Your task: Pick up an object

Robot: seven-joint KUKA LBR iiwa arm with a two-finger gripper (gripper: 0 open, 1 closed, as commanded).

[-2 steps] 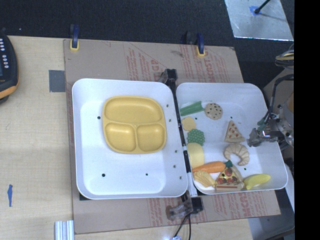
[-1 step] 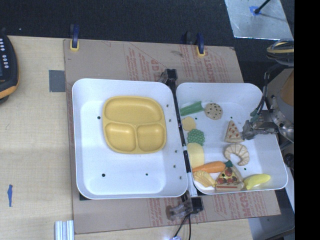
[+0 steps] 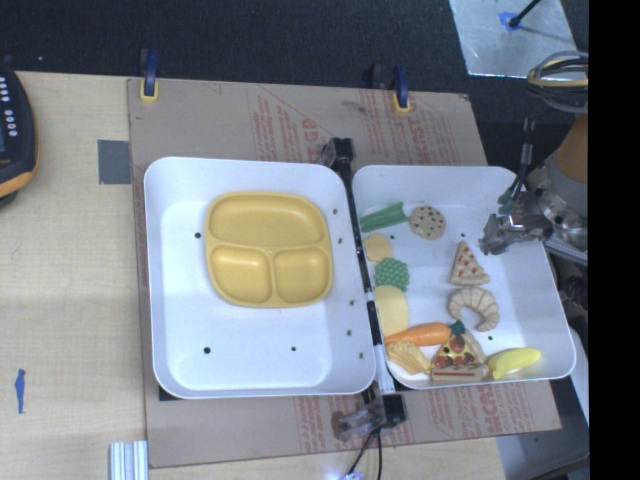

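The right bin (image 3: 520,298) holds several toy foods: a green piece (image 3: 381,217), a chocolate-chip cookie (image 3: 427,221), a pizza slice (image 3: 466,265), a croissant (image 3: 474,306), a green bumpy piece (image 3: 391,272), a pale yellow piece (image 3: 391,310), a carrot (image 3: 432,334), a sandwich-like piece (image 3: 456,356) and a yellow lemon-like piece (image 3: 514,361). My gripper (image 3: 503,230) hangs over the bin's right edge, right of the pizza slice, with nothing seen in it.
The left bin (image 3: 180,348) carries a yellow three-section plate (image 3: 268,247). Both bins rest on a cardboard sheet (image 3: 250,118) held by clamps. A dark device (image 3: 14,128) lies at the far left on the wooden bench.
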